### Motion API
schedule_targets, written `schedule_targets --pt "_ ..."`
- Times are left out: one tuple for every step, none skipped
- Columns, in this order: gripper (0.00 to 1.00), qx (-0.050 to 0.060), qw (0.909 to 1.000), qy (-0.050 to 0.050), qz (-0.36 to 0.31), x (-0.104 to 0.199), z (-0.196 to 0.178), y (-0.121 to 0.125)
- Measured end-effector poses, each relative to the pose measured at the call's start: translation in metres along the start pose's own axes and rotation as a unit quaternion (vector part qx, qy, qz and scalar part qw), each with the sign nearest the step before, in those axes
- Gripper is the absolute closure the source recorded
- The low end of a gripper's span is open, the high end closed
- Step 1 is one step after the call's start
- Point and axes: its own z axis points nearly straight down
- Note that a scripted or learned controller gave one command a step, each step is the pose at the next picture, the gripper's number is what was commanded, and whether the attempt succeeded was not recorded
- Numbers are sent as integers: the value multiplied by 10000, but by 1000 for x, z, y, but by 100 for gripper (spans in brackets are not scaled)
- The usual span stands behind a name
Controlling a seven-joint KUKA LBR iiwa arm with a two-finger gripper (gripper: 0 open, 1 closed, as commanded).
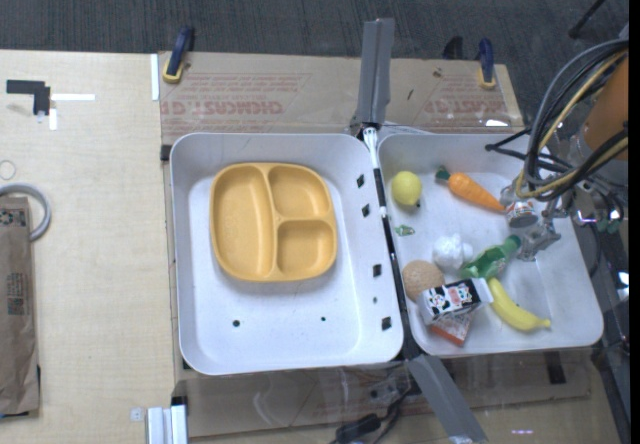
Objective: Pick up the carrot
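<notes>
- The gripper (528, 222) hangs over the right side of the right bin (585, 330), just right of the carrot's thin end; whether its jaws are open or closed I cannot tell — the metal parts blur together with the cables around them.
- The carrot (472, 191) lies flat in the far part of that bin, slanted, with its green top toward the far left and its tip pointing near and right, toward the gripper.
- To do this step well, I judge the jaws should come down over the carrot's thicker middle and close across its width — not along its length, where it would likely slip out.
- The green bottle (492, 259) lies just near of the gripper, close enough to be caught in a careless descent.
- The lemon (406, 188) sits left of the carrot, with a clear gap between them.
- The banana (517, 310), the small carton (449, 299) and the yellow divided plate (273, 222) in the left bin (200, 332) are well apart from the grasp.
</notes>
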Motion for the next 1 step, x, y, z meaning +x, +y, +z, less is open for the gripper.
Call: schedule_targets --pt "0 -12 9783 9 -2072 15 37 21"
